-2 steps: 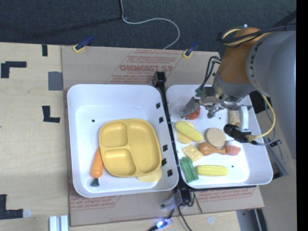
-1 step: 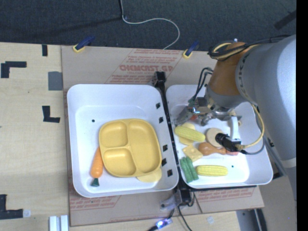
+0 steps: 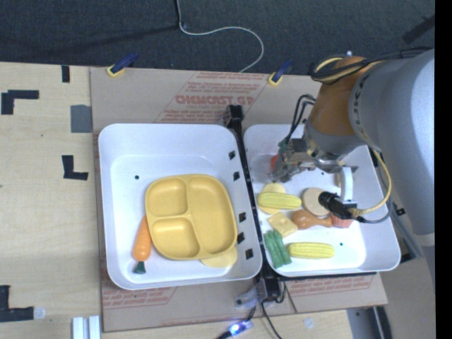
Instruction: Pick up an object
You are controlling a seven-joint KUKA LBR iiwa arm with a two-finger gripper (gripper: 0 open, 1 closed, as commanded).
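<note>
On the bench (image 3: 49, 189), the left white bin (image 3: 116, 189) holds a yellow divided plate (image 3: 191, 215) lying flat near its middle. An orange toy carrot (image 3: 142, 242) rests just beside the plate's left edge, its green end pointing toward the bin's near corner, and a pale yellow flat piece (image 3: 220, 259) pokes out from under the plate's near-right rim. The right white bin (image 3: 378, 249) sits touching the first along a shared wall and carries a loose cluster of toy food: a corn cob (image 3: 280, 201) lying crosswise, a pale yellow wedge (image 3: 282, 224) just below it, a green vegetable (image 3: 275, 248) near the dividing wall, a second corn cob (image 3: 311, 250) beside that, and a round tan piece (image 3: 313, 200) next to brownish and red items (image 3: 332, 221) that are too tightly bunched to name with confidence. The tool (image 3: 288, 162) hangs low over the far-left part of the right bin, just above the first corn cob, with a small red item close beside it; its tips are dark and tangled with cabling, so whether they are spread or pressed together cannot be told. The grey arm (image 3: 395, 126) with its orange band (image 3: 335, 108) reaches in from the right.
</note>
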